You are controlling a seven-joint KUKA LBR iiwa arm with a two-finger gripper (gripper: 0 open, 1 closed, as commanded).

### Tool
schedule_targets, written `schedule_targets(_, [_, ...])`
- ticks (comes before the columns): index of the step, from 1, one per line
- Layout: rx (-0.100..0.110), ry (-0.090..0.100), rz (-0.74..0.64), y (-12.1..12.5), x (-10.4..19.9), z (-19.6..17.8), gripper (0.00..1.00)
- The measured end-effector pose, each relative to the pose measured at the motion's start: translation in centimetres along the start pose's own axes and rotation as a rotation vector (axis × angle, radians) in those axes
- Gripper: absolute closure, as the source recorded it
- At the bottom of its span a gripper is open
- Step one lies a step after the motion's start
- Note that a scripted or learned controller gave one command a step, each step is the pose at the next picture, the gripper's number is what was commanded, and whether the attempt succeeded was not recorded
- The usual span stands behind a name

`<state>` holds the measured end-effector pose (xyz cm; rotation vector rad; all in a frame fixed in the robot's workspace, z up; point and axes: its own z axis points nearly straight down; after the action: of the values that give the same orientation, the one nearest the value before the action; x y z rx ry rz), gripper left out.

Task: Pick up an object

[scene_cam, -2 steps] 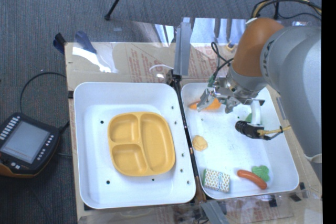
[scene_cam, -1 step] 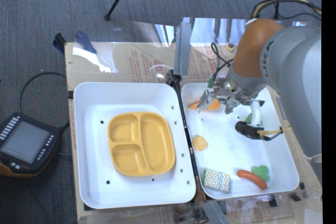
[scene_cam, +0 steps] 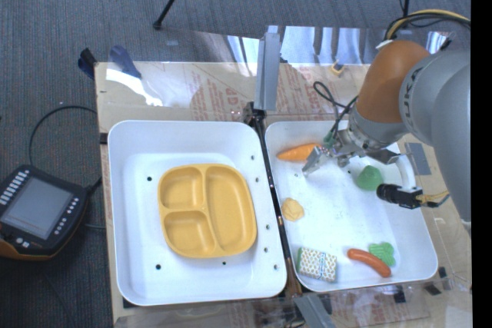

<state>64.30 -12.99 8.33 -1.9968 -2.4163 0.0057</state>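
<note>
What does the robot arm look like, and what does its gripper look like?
The arm is thick, rounded and grey, with an orange band above the wrist. Yellow and black cables curve over its top. The gripper is small, metallic grey, with thin fingers and a green part near its base.

Yellow divided plate (scene_cam: 207, 210) in the left bin (scene_cam: 123, 165), gripper (scene_cam: 323, 157) low over the right bin (scene_cam: 427, 242) beside an orange carrot (scene_cam: 296, 153), green ball (scene_cam: 369, 177) right, sausage (scene_cam: 369, 262) lower right
</note>
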Motion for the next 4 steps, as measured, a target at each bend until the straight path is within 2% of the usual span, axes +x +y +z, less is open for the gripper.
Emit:
schedule_targets(1, [-0.012, -0.003, -0.124, 1.8, 7.7, -10.6, 0.0])
schedule_targets(2, [-0.002, 0.0, -0.009, 0.7, 3.1, -0.1, 0.0])
schedule_targets(3, [-0.014, -0.004, 0.052, 1.3, 5.1, -10.7, 0.0])
schedule_targets(4, [-0.002, -0.001, 0.096, 1.0, 4.6, -0.1, 0.0])
